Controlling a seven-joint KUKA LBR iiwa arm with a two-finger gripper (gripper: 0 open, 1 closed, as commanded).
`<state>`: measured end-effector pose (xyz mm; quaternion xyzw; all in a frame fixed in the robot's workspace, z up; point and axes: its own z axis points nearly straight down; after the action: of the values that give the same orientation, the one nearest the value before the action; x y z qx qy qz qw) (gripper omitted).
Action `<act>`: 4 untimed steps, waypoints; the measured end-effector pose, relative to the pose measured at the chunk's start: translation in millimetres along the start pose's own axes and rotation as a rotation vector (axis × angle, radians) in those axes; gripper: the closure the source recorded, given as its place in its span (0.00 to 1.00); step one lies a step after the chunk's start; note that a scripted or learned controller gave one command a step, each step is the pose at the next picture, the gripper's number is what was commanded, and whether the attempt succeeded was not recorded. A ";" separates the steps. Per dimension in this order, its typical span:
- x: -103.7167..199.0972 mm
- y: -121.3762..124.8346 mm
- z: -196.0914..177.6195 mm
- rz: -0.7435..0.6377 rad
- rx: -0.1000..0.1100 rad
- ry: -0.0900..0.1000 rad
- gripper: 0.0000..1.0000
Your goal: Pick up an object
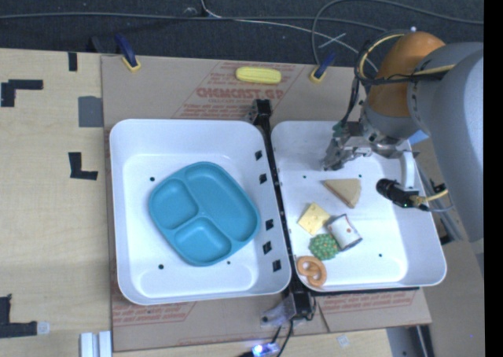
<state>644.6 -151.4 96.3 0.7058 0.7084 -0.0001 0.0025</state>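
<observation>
In the right bin (409, 265) lie several small items: a tan wedge (344, 190), a yellow cheese block (313, 218), a white can with a dark end (343, 231), a green bumpy piece (323, 247) and a brown pretzel (312, 270). My gripper (336, 156) hangs over the bin's far part, just above and left of the tan wedge. Nothing shows between its tips.
The left bin (130, 151) holds a blue divided plate (203, 212). A yellow banana-like object (258, 75) lies on the cardboard behind the bins. Blue-and-yellow clamps (126, 53) hold the cardboard's far edge. A black divider (267, 182) runs between the bins.
</observation>
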 end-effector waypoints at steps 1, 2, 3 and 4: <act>-1.1 -8.5 -49.0 0.003 0.001 0.003 1.00; -6.9 -8.6 -93.3 0.003 0.000 0.003 1.00; -6.5 -7.6 -134.1 0.002 0.001 0.003 1.00; 40.4 -28.4 -122.9 0.000 0.007 0.004 1.00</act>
<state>615.7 -110.7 218.9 0.7060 0.7082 -0.0010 -0.0012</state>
